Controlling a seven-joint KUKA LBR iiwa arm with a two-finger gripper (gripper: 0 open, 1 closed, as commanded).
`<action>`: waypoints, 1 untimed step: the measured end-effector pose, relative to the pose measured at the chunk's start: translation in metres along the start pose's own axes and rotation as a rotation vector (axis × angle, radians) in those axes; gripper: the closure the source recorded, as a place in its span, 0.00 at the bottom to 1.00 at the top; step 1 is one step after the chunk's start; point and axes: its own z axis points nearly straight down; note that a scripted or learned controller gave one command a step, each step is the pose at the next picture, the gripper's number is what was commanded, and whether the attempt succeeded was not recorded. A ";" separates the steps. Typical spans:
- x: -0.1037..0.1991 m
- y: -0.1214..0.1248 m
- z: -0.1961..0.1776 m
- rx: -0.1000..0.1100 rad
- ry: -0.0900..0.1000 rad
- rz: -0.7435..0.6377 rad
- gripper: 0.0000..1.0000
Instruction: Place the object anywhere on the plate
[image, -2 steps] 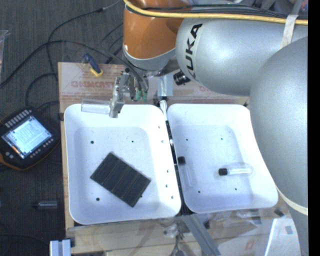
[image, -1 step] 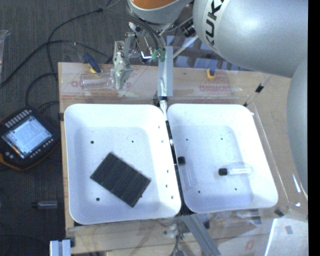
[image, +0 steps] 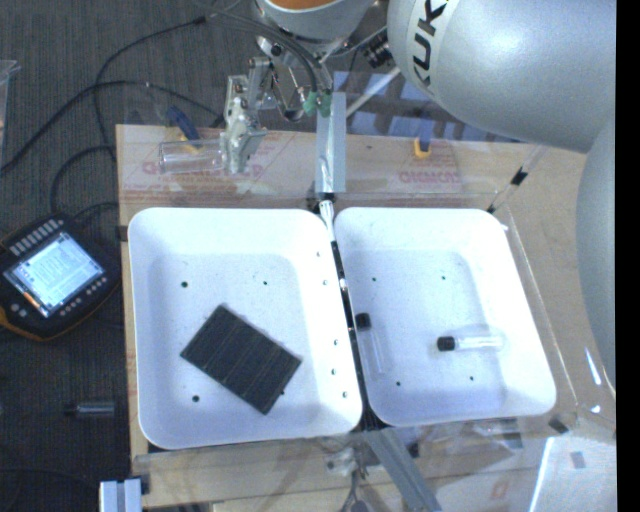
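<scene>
The one camera is looking down from above the bench at a slant, far enough to be taking in both white bins, the left bin (image: 150, 300) and the right bin (image: 520, 300); the arm (image: 500, 60) is entering from the right.

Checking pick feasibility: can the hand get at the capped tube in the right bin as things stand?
Probably yes. The capped tube lies flat on the right bin floor, apart from the walls and from the second tube beside the divider. Nothing covers it, and the hand sits beyond the bins' far edge.
</scene>
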 end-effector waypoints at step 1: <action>-0.001 0.001 -0.010 -0.003 -0.003 0.000 1.00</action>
